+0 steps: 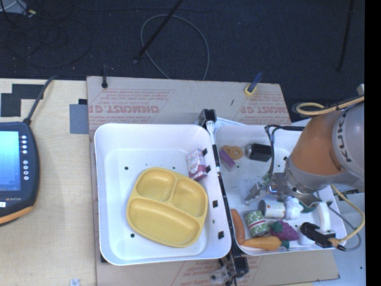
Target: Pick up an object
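Well, jaws sit low in rt bin (pixel 238 183), near white cup (pixel 275 209); open or clenched, can't tell.

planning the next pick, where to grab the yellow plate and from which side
Probably the upper-left rim of the plate, from straight above. It lies flat and looks too wide to span, so only its thin edge can be pinched; that side has bare bin floor, while its right corner crowds the wall.
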`<action>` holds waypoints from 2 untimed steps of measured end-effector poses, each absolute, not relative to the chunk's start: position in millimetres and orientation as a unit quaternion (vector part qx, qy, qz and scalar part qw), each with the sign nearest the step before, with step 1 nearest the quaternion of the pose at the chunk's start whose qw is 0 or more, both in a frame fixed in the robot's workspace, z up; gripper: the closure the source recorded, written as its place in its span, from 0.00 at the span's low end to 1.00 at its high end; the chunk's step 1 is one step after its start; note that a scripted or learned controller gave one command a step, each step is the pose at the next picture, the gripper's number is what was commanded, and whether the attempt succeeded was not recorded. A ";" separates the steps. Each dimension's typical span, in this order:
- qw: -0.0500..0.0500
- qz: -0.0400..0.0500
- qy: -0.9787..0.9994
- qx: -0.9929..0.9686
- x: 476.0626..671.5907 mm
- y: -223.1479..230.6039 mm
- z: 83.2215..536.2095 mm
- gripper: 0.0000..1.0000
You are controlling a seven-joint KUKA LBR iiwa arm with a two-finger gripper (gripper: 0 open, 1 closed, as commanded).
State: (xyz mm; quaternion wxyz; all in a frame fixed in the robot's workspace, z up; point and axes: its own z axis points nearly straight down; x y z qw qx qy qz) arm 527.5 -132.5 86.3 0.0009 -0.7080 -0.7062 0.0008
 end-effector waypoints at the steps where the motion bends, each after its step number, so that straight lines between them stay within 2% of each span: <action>1: -0.004 -0.002 -0.706 -0.708 495.7 -128.0 88.4 0.00; 2: 0.000 -0.001 -0.709 -0.705 581.7 -78.5 87.1 0.00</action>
